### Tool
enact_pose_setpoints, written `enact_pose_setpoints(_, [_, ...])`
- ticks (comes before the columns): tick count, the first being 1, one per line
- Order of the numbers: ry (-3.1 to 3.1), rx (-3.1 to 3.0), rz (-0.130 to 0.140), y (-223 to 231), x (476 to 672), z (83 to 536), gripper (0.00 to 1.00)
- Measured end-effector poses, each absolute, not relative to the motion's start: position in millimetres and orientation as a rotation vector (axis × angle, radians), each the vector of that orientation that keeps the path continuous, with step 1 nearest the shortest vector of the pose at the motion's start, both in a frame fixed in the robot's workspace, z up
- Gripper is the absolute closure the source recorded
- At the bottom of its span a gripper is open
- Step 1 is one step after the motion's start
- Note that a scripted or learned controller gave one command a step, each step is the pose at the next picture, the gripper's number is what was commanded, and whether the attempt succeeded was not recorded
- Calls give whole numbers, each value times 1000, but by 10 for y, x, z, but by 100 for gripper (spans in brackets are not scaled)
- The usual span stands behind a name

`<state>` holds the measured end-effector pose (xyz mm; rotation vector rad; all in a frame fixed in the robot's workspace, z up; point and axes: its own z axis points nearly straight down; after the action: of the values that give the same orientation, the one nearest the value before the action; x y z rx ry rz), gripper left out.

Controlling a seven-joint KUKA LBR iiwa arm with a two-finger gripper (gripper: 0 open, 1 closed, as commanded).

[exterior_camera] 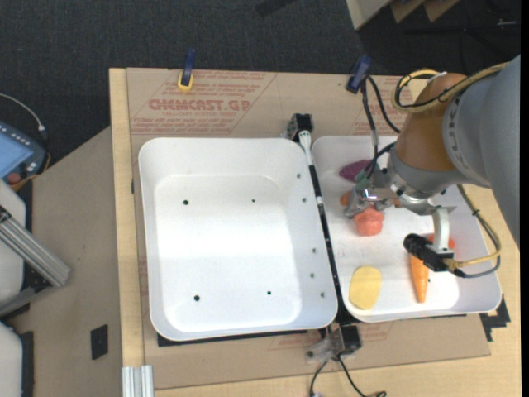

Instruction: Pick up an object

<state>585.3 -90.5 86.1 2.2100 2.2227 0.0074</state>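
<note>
Half-hidden purple object [355,169] beneath grey arm [463,131]

A brown cardboard sheet [207,98] printed with red lettering covers the bench, pinned at its twelve o'clock edge by a yellow-and-blue clamp [187,74] and a blue clamp [359,73]. Off toward nine o'clock a blue-screened device [15,151] sits on dark floor, with a silver aluminium rail [29,246] slanting just below it.

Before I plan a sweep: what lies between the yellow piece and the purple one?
In the camera view, the red object lies between yellow piece and purple one.
</note>
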Motion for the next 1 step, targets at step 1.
enact_pose_setpoints(1, [2225, 2207, 16, -249, 6009, 1918, 100])
